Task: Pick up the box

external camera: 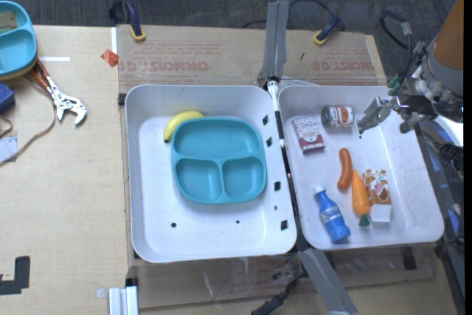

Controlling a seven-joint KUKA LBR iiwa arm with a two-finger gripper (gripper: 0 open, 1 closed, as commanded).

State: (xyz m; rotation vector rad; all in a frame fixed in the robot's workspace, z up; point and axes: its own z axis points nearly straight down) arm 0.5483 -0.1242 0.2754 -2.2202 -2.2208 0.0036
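Below the blue plastic bottle (332, 215), I am holding my gripper (375, 114), fingers apart, near the red-and-white cardboard box (308, 135), needing a square, centred descent.

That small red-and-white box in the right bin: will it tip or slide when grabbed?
The small red-and-white cardboard box lies flat, so tipping seems unlikely. It looks light and may skid on the smooth white right bin if nudged. The small tin can nearby could roll if bumped.
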